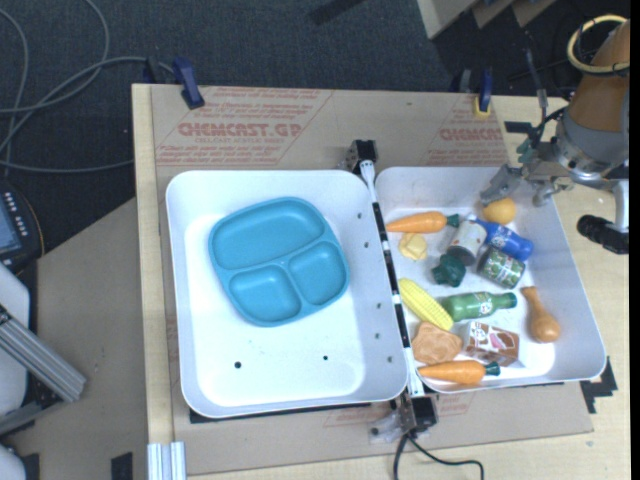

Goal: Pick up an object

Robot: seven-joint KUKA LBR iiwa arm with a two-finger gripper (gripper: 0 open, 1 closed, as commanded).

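Hovering end effector [527,173] | lemon [499,210] just below, seemingly apart

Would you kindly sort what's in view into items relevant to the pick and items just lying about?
Relevant: gripper; lemon nearest it; right bin of toy food.

Lying about: blue divided plate; left bin; blue clamps; floor cables.
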